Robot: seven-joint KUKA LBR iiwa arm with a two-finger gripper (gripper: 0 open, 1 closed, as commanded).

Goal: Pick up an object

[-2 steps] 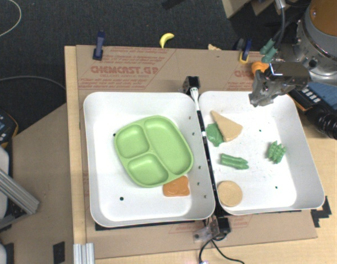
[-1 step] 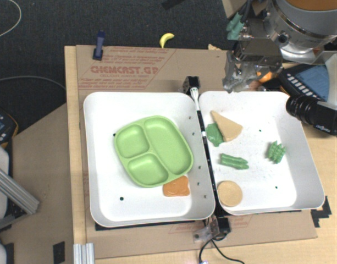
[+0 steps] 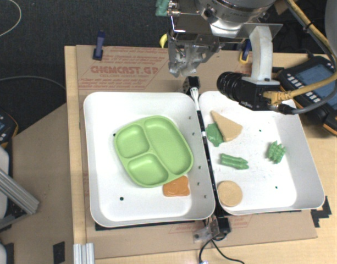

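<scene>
A grey robot arm reaches in from the right and hangs its gripper (image 3: 183,65) above the far edge of two shallow white bins set side by side on a counter (image 3: 130,65); nothing is seen between its fingers, and whether they are open or closed cannot be told from this angle. The left bin (image 3: 97,147) carries a green divided plate (image 3: 153,150), with an orange piece (image 3: 176,187) touching the plate's near right corner. The right bin (image 3: 297,169) holds a tan wedge (image 3: 228,125) touching a small green piece (image 3: 214,135) on its left, a green pod-shaped piece (image 3: 233,161) near the middle, a green leafy piece (image 3: 276,152) further right, and a tan round disc (image 3: 230,193) at the near edge. All the objects lie nearer than the gripper, which stands just beyond the seam between the bins.
</scene>
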